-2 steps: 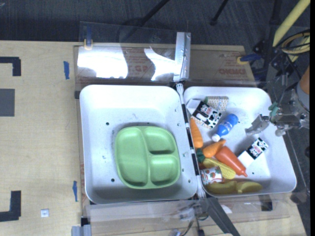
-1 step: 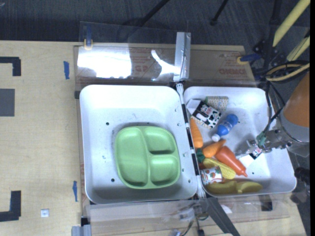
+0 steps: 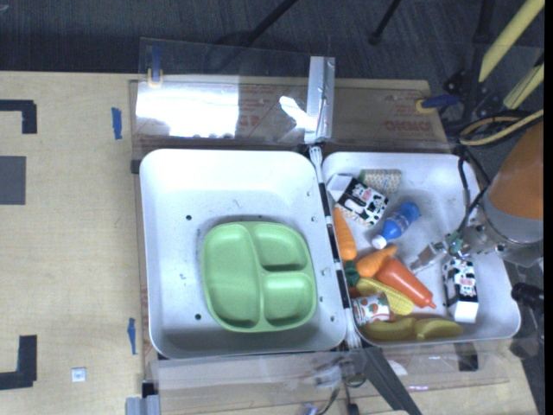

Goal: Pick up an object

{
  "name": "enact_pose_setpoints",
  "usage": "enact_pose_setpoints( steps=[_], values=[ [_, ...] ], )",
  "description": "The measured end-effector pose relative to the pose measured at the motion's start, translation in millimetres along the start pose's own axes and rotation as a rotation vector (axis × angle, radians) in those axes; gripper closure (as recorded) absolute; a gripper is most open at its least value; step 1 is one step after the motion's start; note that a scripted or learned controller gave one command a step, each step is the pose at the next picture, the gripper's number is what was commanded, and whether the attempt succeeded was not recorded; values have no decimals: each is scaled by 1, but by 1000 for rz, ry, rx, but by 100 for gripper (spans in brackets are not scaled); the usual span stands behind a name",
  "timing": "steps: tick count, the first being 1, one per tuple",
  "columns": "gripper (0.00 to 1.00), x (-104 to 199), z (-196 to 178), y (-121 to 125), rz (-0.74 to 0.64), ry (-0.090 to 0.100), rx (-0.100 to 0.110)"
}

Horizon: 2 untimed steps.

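The right bin (image 3: 436, 169) holds a heap of toy food. A black-and-white cow-print carton (image 3: 363, 201) lies at its back left, with a blue bottle (image 3: 399, 220) beside it. Orange carrots (image 3: 404, 284) lie in the middle above a yellow banana (image 3: 419, 328) and a small can (image 3: 370, 309). A second cow-print carton (image 3: 460, 285) stands near the right wall. My gripper (image 3: 449, 247) hangs low over the bin's right part, just above this second carton and to the right of the carrots. The grey arm with its orange band (image 3: 523, 184) rises behind it.
The left bin (image 3: 173, 232) bears a green divided plate (image 3: 257, 273) in its front half. A clear plastic panel (image 3: 225, 102) and a metal post (image 3: 320, 98) stand behind the bins. Cables and stands lie at the back right.
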<state>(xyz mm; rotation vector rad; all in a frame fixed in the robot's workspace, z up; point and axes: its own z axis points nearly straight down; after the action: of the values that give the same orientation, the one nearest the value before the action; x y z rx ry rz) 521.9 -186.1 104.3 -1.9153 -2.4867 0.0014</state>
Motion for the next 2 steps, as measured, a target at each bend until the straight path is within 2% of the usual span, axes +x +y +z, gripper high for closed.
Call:
enact_pose_setpoints(
  steps=[1, 2],
  values=[
    [0, -19, 15, -38, -115, 1, -21],
    [100, -25, 7, -39, -109, -10, -23]
  ],
)
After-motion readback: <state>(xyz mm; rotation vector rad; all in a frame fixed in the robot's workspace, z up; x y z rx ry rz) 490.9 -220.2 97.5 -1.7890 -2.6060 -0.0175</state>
